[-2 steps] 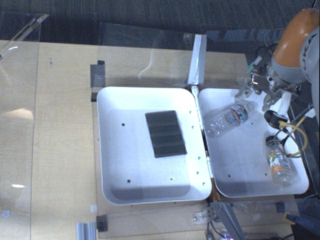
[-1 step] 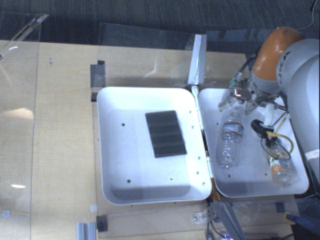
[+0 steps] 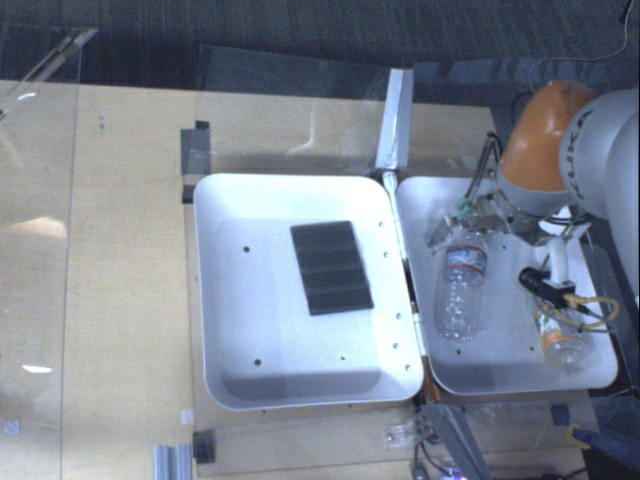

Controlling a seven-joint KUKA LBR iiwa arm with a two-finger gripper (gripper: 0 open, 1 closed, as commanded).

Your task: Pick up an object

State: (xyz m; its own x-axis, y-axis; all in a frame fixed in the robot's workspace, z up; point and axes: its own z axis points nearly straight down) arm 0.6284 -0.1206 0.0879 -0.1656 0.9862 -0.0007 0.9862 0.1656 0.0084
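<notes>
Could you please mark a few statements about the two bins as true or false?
1. A dark ridged pad lies in the left bin. True.
2. A clear bottle lies in the left bin. False: it lies in the right bin.
3. The arm reaches over the right bin. True.
4. The pad touches the bottle. False: they lie apart, in separate bins.
5. The bottle stands upright. False: it lies on its side.

Two white bins (image 3: 215, 268), one dark ridged block (image 3: 331, 267), one clear plastic bottle (image 3: 462, 293)
</notes>
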